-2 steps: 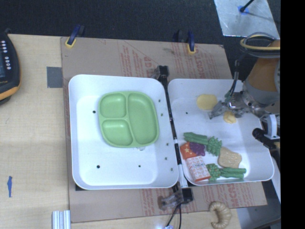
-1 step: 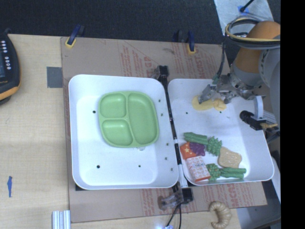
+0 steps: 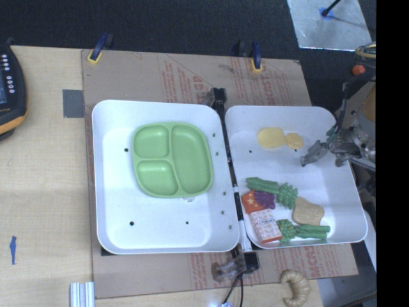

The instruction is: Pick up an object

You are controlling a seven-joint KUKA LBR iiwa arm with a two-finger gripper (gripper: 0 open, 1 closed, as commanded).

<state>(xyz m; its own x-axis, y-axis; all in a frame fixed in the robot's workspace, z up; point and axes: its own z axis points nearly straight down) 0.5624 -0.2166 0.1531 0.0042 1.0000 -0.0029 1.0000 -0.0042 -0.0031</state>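
My gripper [image 3: 319, 153] hangs over the right bin [image 3: 345, 190], near its right edge; whether my fingers stand apart or together I cannot tell. Nothing shows between them. The yellow piece [image 3: 271, 137] lies just left of me, toward the bin's far edge, with a smaller yellow bit [image 3: 294, 141] touching its right side, nearest my tips. Toward the near edge sits the rest: a green toy [image 3: 271, 189], a purple-and-red item [image 3: 258, 201] beside it, a red-and-white carton [image 3: 263, 226] in the near-left corner, a bread slice [image 3: 308, 212], and a second green toy [image 3: 304, 231] along the near edge (all well apart from me). The left bin [image 3: 115, 190] carries a green divided plate [image 3: 172, 160] at its middle. A tan curl [image 3: 297, 286] lies on the cardboard [image 3: 160, 75] in front of the bins.
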